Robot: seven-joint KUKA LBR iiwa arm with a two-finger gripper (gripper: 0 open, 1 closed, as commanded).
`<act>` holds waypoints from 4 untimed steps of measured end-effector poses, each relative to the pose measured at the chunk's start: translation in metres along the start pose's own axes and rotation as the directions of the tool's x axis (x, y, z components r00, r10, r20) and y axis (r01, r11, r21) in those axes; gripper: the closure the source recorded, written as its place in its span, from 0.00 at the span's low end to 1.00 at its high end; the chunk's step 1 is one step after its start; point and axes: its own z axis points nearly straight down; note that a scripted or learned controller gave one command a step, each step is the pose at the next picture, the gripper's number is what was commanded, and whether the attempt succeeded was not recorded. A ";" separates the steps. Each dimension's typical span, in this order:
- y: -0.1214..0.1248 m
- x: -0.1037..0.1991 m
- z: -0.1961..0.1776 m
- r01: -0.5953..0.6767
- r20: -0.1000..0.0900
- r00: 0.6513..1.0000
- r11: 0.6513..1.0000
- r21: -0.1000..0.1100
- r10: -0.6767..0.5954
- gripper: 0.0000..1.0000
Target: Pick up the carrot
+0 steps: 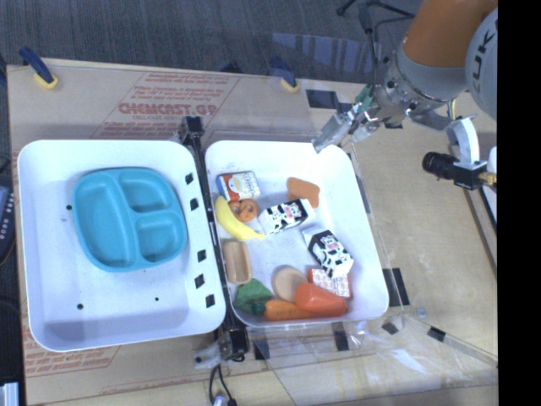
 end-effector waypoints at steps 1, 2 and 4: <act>0.015 -0.005 -0.067 0.131 0.001 0.991 0.991 -0.001 -0.131 0.00; 0.021 -0.031 -0.016 -0.043 -0.004 0.999 0.999 0.008 0.043 0.00; 0.003 0.011 0.108 0.062 -0.006 0.998 0.998 0.007 -0.062 0.00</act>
